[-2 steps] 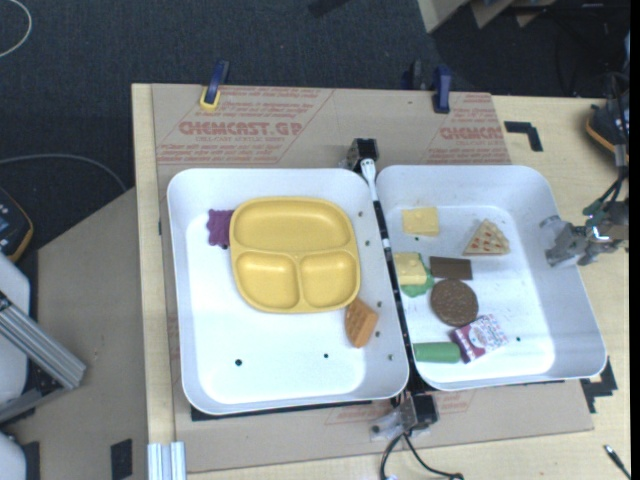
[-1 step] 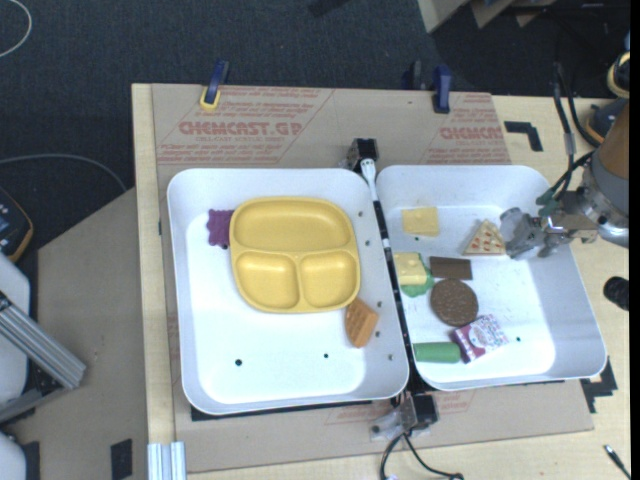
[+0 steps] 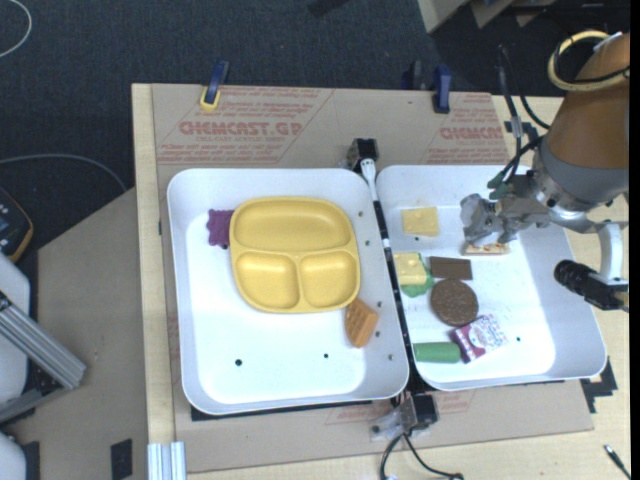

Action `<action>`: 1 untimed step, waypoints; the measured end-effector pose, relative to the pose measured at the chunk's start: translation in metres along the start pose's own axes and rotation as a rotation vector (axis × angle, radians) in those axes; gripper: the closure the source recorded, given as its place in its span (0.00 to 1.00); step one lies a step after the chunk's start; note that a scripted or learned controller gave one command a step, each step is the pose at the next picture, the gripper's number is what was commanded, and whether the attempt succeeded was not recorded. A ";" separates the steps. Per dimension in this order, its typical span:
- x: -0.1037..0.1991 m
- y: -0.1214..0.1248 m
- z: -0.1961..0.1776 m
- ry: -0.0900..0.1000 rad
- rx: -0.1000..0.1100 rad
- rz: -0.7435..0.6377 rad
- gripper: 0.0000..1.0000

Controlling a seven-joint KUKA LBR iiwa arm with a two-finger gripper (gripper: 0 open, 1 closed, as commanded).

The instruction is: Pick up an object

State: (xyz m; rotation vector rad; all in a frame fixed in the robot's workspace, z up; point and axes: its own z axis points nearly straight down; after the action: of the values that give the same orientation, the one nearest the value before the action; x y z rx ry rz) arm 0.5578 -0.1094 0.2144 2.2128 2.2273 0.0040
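My gripper [image 3: 487,227] hangs low over the upper right part of the right bin [image 3: 570,368], reaching in from the right. Just beneath it lies a thin flat pale item with an orange edge [image 3: 492,250], partly hidden by the gripper. Left of it are a yellow cheese square [image 3: 420,221] and a yellow-green block [image 3: 410,270]. A dark brown bar [image 3: 450,266] and a round brown cookie [image 3: 454,302] lie in the bin's middle. A green stick [image 3: 433,351] and a pink packet [image 3: 480,336] rest near the front.
The left bin [image 3: 200,298] holds a yellow divided plate [image 3: 295,252], a purple piece [image 3: 217,227] at its left and a tan cracker [image 3: 361,322] at its lower right. A black ridge [image 3: 383,258] separates the bins. A black part of the arm [image 3: 590,285] overhangs the right bin's right edge.
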 end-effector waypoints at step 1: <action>0.052 0.036 -0.007 0.000 -0.002 -0.001 1.00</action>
State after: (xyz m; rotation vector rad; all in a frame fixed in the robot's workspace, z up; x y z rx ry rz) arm 0.5938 -0.0576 0.2217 2.2108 2.2272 0.0065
